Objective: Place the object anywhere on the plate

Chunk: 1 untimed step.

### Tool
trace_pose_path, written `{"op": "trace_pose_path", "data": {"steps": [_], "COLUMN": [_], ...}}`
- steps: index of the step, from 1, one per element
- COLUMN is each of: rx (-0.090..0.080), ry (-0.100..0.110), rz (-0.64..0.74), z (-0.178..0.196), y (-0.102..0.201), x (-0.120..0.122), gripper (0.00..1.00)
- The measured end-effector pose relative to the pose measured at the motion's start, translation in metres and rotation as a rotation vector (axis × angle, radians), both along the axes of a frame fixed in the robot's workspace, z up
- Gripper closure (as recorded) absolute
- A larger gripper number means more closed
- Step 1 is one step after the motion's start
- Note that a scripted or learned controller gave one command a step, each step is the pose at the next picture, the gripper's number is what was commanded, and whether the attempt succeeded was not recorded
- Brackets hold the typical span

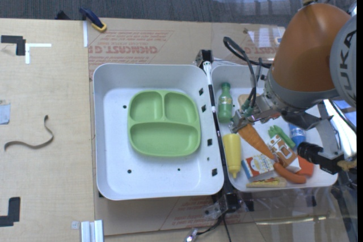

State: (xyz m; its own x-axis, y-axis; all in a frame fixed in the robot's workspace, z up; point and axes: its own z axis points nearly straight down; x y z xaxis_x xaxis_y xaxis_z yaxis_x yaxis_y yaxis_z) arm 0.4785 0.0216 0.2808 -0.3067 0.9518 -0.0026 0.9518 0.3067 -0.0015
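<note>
Just claw [241, 120] above carrot [256, 141]

The green plate [164, 123] sits in the middle of the left bin [108, 173], with bare white floor all round it and open approach from above and from its left. To the plate's right, past the two bin walls, the right bin [326, 181] is crowded: a green bottle [225, 102], a yellow bottle [232, 155], a carrot [258, 141], and a small carton [260, 166] lie close together. The arm [309, 59] hangs over that bin, covering its far side.
</note>
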Motion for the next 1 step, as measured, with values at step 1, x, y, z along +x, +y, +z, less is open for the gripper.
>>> {"op": "trace_pose_path", "data": {"steps": [1], "rx": [-0.001], "ry": [0.001], "rz": [-0.128], "z": [0.0072], "y": [0.0699], "x": [0.0357], "gripper": [1.00]}}
